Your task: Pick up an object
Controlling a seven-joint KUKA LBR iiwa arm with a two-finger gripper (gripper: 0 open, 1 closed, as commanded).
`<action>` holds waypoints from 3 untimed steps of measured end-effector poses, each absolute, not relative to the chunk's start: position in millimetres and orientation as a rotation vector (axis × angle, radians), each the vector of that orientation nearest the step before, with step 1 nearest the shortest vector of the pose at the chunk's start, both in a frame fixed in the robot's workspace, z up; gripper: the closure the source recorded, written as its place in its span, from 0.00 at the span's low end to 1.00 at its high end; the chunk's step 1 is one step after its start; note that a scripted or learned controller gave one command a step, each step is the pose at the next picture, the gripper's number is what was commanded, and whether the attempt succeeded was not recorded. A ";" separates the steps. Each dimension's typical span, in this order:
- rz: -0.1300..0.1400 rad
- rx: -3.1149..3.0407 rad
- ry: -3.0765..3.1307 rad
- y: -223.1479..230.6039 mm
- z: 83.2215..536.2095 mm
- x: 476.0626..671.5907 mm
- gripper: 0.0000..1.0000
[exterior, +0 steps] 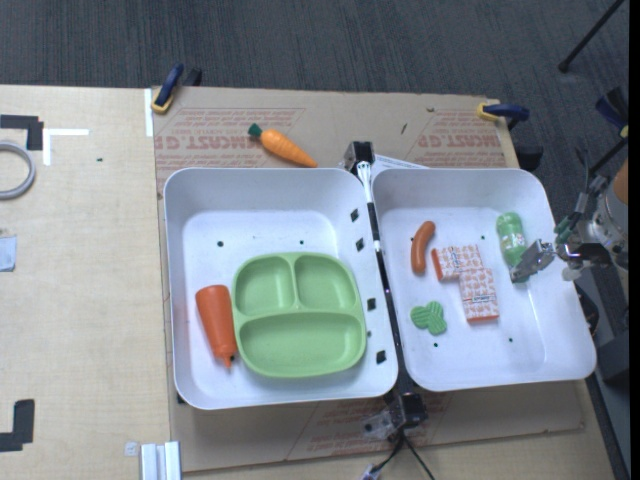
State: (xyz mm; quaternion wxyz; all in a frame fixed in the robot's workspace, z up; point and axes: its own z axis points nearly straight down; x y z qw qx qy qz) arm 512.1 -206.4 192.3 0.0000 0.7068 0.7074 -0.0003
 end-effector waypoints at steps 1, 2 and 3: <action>0.000 2.031 2.397 -166.4 92.2 528.0 0.00; 0.001 2.032 2.394 -166.8 101.9 528.7 1.00; 0.001 1.887 2.509 -115.1 232.2 540.8 1.00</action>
